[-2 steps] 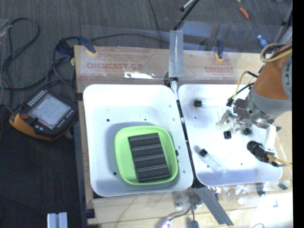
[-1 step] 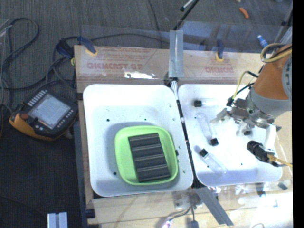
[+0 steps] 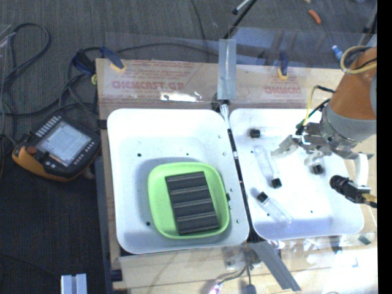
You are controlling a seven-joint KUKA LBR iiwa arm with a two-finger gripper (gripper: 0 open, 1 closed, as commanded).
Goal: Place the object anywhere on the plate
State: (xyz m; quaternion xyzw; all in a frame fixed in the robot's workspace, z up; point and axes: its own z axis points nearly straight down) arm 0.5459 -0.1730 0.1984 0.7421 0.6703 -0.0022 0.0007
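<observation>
My grey arm reaches in from the right, its orange band high at the far right edge above the wrist. The wrist bends down and leftward, carrying my pincer [image 3: 313,155] low over the right side of the scene, with cabling looped along the wrist's near side.

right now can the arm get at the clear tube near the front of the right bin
Probably yes. The clear tube lies flat on open floor of the right bin, apart from the other small parts. The gripper hangs over that same bin, with nothing between them.
</observation>
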